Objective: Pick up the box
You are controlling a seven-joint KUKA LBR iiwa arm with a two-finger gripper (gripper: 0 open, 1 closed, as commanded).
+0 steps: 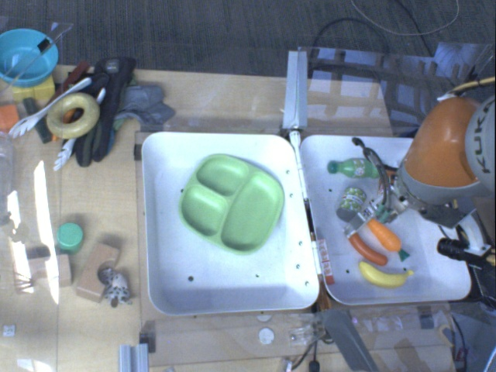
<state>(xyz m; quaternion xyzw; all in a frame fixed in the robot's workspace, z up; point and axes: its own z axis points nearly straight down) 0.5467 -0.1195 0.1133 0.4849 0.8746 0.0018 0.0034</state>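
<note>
My gripper (375, 214) hangs low over the middle of the right bin (442, 289), below the grey arm with its orange band (442, 146). It sits just above an orange carrot (385, 235) and right beside a crumpled can (352, 201). A red sausage (366, 249) and a yellow banana (385, 276) lie nearer the front, and a green bottle (353, 167) lies toward the back. A small brown box-like block (97, 270) stands on the bench far to the left, outside both bins.
The left bin (159, 231) holds a green divided plate (232, 202). On the bench's left side are a blue bowl (27, 55), a yellow tape ring (74, 115), black gloves (105, 122), a green lid (70, 236) and a small spotted toy (116, 287).
</note>
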